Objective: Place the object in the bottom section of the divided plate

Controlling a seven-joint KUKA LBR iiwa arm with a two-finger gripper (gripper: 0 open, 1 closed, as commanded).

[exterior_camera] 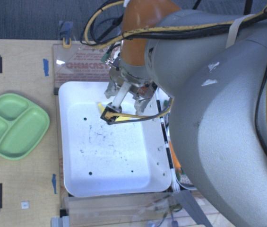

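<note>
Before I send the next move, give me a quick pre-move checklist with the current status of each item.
1. End effector positioned over the white bin, near its far wall: ok.
2. Object held by the end effector: cannot tell.
3. Target object identified inside the bin: cannot tell.
4. Green divided plate in view, lying flat on the bench left of the bin, apart from it: ok.
5. Object placed in the plate's bottom section: not ok, not yet done.
</note>
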